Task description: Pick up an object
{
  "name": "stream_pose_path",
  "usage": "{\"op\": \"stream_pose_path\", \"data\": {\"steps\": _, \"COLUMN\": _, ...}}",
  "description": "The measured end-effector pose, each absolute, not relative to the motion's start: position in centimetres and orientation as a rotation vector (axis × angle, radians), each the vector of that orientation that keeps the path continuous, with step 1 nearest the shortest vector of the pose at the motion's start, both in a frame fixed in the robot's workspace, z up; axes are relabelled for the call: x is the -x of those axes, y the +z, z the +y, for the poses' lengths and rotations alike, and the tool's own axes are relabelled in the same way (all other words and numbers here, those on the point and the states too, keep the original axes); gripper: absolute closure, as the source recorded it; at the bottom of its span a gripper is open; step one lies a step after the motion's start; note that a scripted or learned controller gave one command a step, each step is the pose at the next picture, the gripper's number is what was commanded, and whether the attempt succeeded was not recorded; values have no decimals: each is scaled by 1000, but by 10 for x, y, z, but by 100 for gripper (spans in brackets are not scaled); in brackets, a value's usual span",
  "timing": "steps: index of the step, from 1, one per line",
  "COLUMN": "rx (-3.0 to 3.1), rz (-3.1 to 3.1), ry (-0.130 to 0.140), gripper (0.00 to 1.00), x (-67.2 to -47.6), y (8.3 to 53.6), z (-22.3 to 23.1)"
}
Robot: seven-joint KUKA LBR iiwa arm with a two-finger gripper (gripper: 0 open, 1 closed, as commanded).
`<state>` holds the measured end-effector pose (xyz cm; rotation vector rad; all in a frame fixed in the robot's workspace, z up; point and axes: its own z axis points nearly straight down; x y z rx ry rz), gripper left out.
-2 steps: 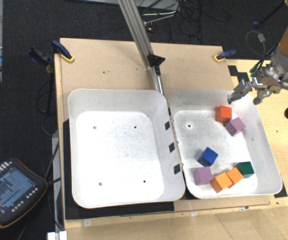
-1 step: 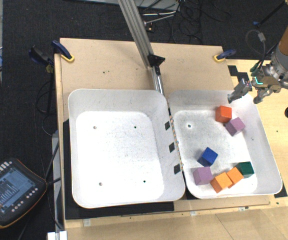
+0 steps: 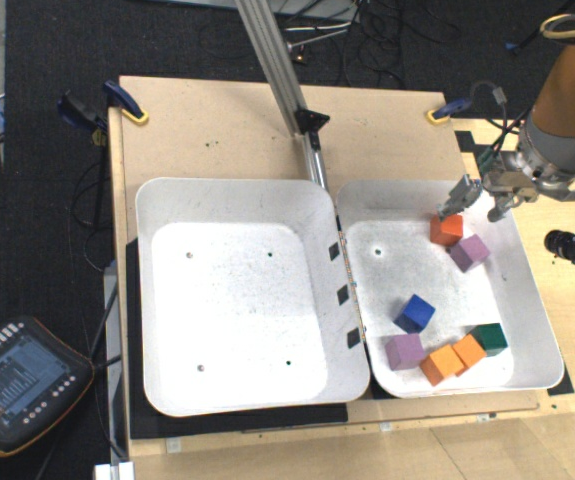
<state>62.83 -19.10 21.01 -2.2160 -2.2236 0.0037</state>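
Observation:
The right bin (image 3: 527, 298) holds several blocks. An orange-red block (image 3: 447, 229) lies near its far edge, with a light purple block (image 3: 470, 252) just beside it. A blue block (image 3: 415, 313) sits mid-bin. Near the front lie a purple block (image 3: 404, 350), an orange block (image 3: 444, 360) and a green block (image 3: 490, 339). My gripper (image 3: 481, 199) hangs above the bin's far right part, open, its fingers spread just beyond and to the right of the orange-red block. Nothing sits between the fingers.
The left bin (image 3: 232, 293) lies beside the right one. A slanted metal pole (image 3: 277, 63) reaches down to the bins' far junction. Blue clamps (image 3: 122, 101) grip the board's far corners. A teach pendant (image 3: 17, 383) lies at the lower left.

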Motion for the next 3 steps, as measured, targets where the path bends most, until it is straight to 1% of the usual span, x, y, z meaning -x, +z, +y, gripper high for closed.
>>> {"op": "stream_pose_path", "data": {"steps": 1, "rx": 2215, "rz": -2225, "ry": 4, "gripper": 0, "x": -637, "y": 161, "z": -188}}
{"op": "stream_pose_path", "data": {"steps": 2, "rx": 2229, "rz": -2230, "ry": -4, "gripper": 0, "x": -634, "y": 120, "z": -192}}
{"op": "stream_pose_path", "data": {"steps": 3, "rx": 2231, "rz": -2233, "ry": -10, "gripper": 100, "x": -636, "y": 134, "z": -192}}
